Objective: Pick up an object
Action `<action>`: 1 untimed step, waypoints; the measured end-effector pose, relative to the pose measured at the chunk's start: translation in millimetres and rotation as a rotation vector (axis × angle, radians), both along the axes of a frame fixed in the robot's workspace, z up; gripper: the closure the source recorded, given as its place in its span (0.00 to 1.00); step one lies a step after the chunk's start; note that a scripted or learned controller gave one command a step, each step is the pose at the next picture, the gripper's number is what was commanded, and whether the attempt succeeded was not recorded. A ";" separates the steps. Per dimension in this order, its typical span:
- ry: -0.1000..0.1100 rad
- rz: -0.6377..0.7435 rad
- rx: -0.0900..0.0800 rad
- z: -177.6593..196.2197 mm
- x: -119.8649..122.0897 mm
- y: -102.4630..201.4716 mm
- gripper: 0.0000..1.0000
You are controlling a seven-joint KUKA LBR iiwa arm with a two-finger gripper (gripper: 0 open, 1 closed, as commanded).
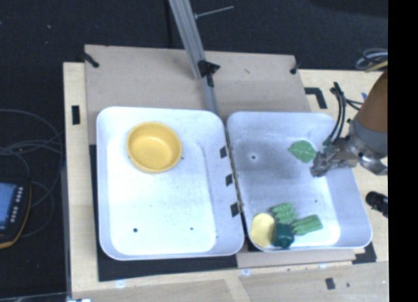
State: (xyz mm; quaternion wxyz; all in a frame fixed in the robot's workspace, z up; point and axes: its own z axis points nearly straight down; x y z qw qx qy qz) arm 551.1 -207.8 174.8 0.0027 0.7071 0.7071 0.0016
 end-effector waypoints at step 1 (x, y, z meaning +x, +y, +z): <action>0.000 0.000 0.000 52.8 1.1 -0.6 1.00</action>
